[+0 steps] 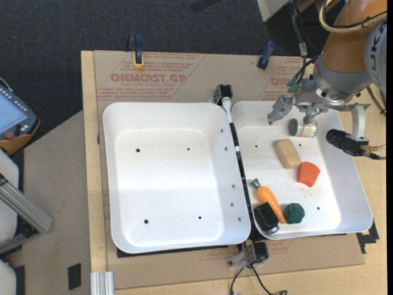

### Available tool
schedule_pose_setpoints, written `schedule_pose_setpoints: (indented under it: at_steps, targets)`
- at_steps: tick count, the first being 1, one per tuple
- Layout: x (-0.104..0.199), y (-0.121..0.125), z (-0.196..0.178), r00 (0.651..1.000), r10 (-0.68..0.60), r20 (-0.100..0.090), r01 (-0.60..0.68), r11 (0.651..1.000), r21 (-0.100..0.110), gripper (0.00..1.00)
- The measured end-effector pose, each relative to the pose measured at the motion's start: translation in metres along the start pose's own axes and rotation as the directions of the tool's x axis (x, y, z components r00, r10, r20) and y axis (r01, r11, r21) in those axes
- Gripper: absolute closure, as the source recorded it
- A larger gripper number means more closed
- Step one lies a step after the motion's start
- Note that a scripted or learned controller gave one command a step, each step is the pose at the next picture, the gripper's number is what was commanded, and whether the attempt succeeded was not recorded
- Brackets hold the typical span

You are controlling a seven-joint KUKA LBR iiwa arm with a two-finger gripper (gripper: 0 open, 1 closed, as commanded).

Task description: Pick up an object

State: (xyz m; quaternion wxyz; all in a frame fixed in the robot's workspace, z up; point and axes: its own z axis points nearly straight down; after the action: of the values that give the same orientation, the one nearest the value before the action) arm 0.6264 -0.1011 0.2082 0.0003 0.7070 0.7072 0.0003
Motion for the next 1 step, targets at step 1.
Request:
schedule_pose_setpoints:
  at_steps: [1]
  targets:
    - [-0.0455,-0.0768,0.0979,1.000,0.006,-0.002,-0.006,1.000,0.013,0.00]
